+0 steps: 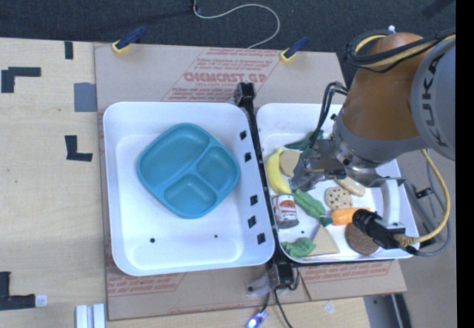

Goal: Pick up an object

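Your jaws hang over the right bin; I cannot tell their spread. The banana lies just left of them: light, stiff, smooth; grip it mid-curve

Two white bins, one blue plate (three-sectioned), one banana, one can.

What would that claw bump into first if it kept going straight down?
Probably the green leafy piece just under the claw, beside the banana; depth is hard to judge from above.
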Robot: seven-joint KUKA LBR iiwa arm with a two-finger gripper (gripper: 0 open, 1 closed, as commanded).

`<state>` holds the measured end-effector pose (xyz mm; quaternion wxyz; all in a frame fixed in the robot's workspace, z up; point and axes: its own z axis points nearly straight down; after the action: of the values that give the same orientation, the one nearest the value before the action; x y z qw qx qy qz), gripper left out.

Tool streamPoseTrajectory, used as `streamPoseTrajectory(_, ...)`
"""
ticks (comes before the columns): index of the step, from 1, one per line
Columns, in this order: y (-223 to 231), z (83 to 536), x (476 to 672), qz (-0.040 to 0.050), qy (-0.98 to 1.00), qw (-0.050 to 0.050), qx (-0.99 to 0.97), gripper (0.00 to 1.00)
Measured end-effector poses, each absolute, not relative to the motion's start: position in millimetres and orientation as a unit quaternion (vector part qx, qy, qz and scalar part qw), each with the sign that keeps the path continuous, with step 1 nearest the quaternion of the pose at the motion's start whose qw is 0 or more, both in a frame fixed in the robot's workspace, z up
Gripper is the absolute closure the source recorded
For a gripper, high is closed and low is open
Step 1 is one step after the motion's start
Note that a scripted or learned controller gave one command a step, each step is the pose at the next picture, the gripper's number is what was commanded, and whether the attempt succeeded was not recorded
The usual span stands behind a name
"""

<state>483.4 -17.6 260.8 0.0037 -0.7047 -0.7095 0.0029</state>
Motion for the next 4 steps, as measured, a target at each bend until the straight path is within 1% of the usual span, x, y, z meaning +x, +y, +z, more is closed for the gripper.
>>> streamPoseTrajectory(1, -20, 271, 484.2, 0.004, -0.709, 0.003, -0.706, 1.0)
streamPoseTrajectory(2, 52, 277, 483.5, 0.0016, -0.711, 0.002, -0.704, 1.0)
streamPoseTrajectory(3, 22, 394, 485.6, -0.0024, -0.707, -0.003, -0.707, 1.0)
streamPoseTrajectory(4, 55, 423, 484.8, 0.0009, -0.709, 0.0, -0.705, 1.0)
